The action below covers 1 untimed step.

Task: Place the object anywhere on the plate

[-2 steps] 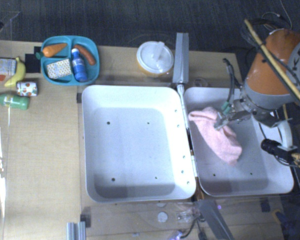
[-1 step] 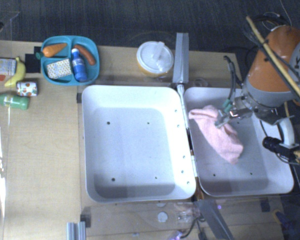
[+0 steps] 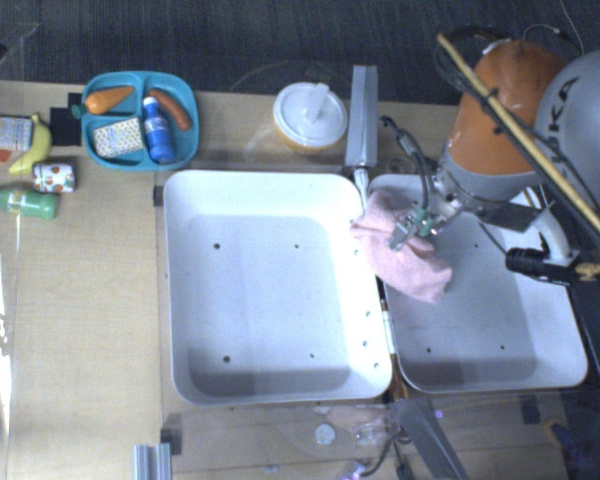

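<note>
— Where do we find the pink cloth [image 3: 405, 258]?

— It lies crumpled in the right bin [image 3: 500, 358], against that bin's left wall, one corner lapping over the rim toward the left bin [image 3: 260, 288].

— And the pincer [image 3: 416, 228]?

— We see it low over the cloth's upper part, the arm [image 3: 500, 118] reaching in from the right. It looks to us as if it touches the fabric, but the tips are too small and dark here; we cannot tell whether they are spread or pressed together, nor whether any cloth sits between them.

— What else do we have on the desk [image 3: 70, 318]?

— Beyond the bins, a white lidded cup [image 3: 310, 115] and a blue divided tray [image 3: 140, 120] holding toy food. At the far left we make out a banana [image 3: 32, 146], a small can [image 3: 53, 177] and a green bottle [image 3: 20, 202].
</note>
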Available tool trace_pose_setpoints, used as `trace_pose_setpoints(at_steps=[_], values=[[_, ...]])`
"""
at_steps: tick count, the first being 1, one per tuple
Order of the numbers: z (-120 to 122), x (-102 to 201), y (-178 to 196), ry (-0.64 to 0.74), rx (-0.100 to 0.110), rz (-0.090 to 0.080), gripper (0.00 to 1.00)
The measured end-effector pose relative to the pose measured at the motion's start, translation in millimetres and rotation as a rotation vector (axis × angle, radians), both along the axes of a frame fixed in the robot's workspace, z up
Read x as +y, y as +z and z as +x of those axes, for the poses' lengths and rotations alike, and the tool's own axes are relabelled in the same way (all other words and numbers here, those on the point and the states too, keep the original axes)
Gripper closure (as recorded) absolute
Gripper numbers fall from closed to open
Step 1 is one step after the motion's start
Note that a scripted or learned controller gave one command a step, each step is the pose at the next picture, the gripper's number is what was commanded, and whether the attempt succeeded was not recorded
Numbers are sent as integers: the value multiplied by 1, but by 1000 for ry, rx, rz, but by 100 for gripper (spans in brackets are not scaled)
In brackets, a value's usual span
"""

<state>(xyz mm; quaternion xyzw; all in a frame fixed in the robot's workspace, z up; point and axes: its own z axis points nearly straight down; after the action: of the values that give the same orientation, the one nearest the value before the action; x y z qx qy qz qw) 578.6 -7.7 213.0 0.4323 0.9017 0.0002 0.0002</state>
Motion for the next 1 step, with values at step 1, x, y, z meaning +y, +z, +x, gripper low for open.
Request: trace_pose_setpoints(at_steps=[1], values=[[10, 53, -8, 400, -1, 1, 100]])
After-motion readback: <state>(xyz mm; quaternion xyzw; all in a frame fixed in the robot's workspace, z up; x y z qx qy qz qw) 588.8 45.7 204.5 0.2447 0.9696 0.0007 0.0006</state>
